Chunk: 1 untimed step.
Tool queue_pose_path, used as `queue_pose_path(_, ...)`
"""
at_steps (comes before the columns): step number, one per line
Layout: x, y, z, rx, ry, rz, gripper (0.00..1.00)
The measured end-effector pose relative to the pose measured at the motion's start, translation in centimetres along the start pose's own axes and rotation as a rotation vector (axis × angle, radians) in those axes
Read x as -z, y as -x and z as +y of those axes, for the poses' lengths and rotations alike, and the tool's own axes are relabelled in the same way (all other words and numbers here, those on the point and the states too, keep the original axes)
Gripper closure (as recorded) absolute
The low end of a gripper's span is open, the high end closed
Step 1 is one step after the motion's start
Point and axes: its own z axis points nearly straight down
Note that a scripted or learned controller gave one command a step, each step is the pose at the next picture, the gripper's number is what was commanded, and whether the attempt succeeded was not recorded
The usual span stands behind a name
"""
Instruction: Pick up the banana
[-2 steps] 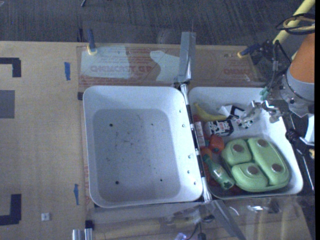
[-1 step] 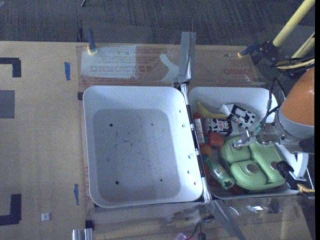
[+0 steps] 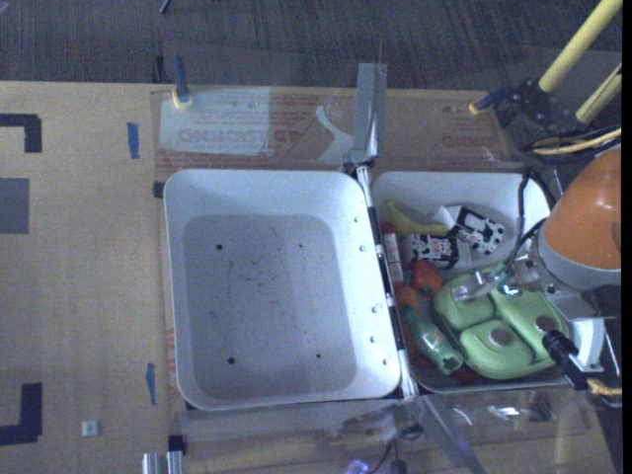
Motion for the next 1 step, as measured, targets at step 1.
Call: queue_pose_path(1, 1.14, -0.32, 0.53, 0.005, 0.01, 0.004, 1.0)
